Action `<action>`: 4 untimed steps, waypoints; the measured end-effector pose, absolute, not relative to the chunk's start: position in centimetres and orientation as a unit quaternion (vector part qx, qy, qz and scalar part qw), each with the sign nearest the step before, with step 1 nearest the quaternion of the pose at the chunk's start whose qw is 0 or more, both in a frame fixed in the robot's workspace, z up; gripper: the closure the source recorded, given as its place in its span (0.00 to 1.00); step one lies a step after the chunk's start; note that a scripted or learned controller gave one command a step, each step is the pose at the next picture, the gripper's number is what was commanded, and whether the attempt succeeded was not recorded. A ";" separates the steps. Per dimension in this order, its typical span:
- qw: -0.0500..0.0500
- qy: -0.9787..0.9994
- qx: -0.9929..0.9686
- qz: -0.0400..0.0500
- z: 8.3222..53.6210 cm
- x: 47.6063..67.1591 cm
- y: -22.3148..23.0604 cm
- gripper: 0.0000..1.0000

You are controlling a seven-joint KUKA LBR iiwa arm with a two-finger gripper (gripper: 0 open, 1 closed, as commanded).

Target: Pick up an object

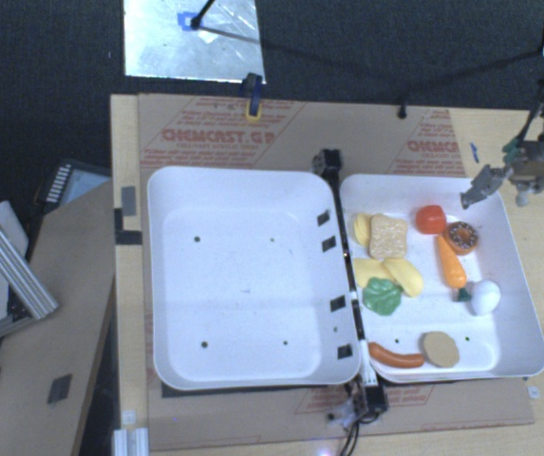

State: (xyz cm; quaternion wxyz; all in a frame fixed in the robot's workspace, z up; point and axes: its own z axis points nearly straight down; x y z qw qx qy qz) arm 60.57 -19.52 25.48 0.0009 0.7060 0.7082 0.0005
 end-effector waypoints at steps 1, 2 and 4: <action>-0.004 0.708 0.706 0.001 8.0 56.0 -20.3 0.00; 0.001 0.708 0.706 0.001 9.5 56.3 -20.5 1.00; 0.001 0.709 0.705 0.001 14.6 50.5 -14.8 1.00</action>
